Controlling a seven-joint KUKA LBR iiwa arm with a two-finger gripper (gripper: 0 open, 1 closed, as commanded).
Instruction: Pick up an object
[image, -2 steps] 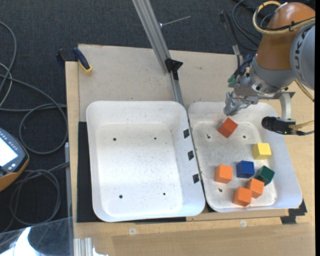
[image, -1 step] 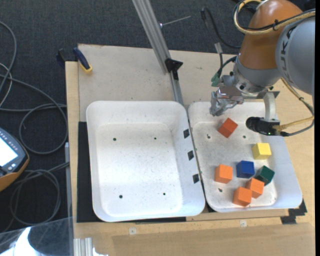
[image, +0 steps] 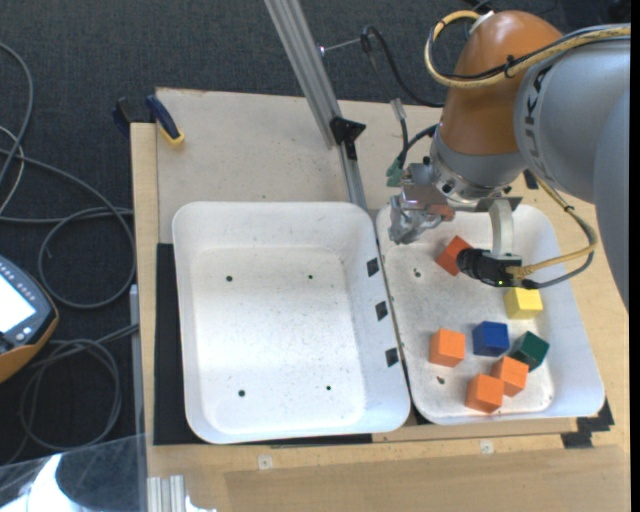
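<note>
The arm's gripper hangs over the far left corner of the right bin, beside the wall it shares with the left bin, and whether it is open or closed cannot be told from this slant. Nothing shows between its tips (the nearest block, an orange one, lies just to its right, apart from it). Further toward the near side sit a yellow block, a blue block, a green block and three more orange blocks.
</note>
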